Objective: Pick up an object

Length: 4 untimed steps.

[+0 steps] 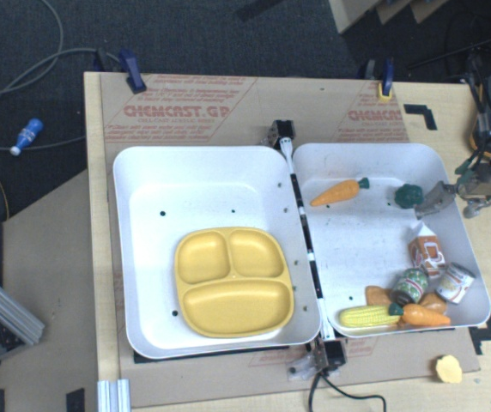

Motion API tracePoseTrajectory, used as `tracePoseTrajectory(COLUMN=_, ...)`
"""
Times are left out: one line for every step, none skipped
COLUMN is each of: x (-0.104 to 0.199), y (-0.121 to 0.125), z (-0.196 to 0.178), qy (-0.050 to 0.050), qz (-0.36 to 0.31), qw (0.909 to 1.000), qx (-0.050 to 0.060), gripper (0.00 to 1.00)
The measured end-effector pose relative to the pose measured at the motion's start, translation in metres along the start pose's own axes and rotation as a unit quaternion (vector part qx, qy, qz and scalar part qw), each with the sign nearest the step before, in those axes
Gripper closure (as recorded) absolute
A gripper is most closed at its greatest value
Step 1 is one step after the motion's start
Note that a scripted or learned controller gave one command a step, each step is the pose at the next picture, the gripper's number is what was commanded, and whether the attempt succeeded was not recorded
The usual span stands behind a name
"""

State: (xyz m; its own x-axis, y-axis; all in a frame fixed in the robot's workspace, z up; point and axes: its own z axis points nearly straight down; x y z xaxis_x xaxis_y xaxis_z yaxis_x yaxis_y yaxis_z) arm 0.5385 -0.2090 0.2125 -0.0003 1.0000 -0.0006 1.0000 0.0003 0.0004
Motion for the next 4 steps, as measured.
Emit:
tracePoseTrajectory(x=-0.008, y=0.083, z=0.129, qy=0.006, qz=-0.003, qw=1.0000, qx=0.000, gripper=0.00)
tracePoseTrajectory(x=-0.015, y=0.045, z=0.058, qy=0.000, qz=0.001, qw=1.0000, qx=0.000, gripper=0.00)
tracePoseTrajectory(x=0.007, y=0.109, z=0.131, qy=-0.001, qz=-0.003, qw=1.0000, qx=-0.002, gripper=0.00)
tracePoseTrajectory(x=0.005, y=0.108, z=0.117, qy=-0.001, qz=-0.001, qw=1.0000, qx=-0.002, gripper=1.00)
